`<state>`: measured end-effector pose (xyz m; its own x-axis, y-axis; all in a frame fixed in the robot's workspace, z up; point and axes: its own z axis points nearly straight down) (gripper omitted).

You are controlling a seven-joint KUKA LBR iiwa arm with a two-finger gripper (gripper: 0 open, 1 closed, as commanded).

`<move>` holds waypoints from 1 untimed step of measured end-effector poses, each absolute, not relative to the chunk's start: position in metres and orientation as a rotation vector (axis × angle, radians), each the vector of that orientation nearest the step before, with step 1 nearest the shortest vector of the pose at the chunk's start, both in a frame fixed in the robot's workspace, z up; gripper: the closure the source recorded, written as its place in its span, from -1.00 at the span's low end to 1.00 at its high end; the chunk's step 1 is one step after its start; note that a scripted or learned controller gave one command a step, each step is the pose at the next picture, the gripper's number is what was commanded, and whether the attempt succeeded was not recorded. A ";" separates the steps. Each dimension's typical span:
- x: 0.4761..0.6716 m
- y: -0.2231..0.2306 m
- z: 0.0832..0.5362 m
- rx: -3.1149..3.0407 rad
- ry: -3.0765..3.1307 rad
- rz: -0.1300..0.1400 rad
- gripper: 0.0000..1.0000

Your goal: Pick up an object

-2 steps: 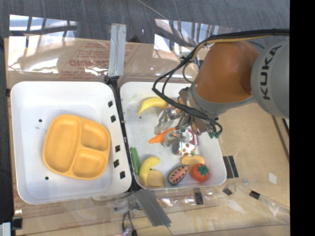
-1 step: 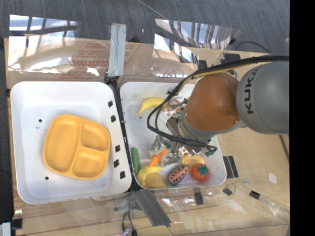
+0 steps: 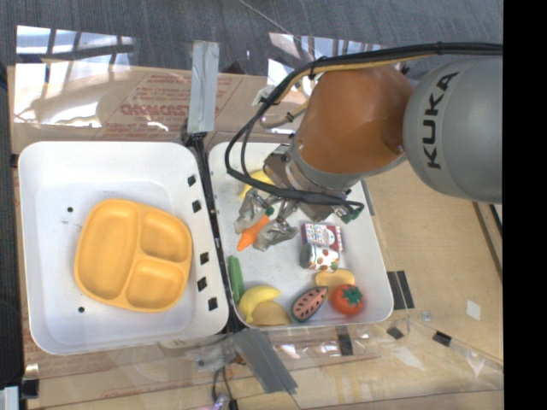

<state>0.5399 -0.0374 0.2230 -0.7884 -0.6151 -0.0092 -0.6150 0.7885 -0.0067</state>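
Note:
My gripper hangs low in the right bin, under the orange wrist band. It is right over a small orange carrot, which lies just to its lower left, touching or nearly touching it. A yellow piece peeks out behind the wrist at the bin's far side. To the right of the gripper stands a small red and white carton.
Along the right bin's near edge lie a green stick, a yellow banana, a tan lump, a watermelon slice, a red tomato and a yellow item. The left bin holds a yellow divided tray.

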 end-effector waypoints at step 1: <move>0.521 0.007 0.228 -1.107 2.939 0.001 1.00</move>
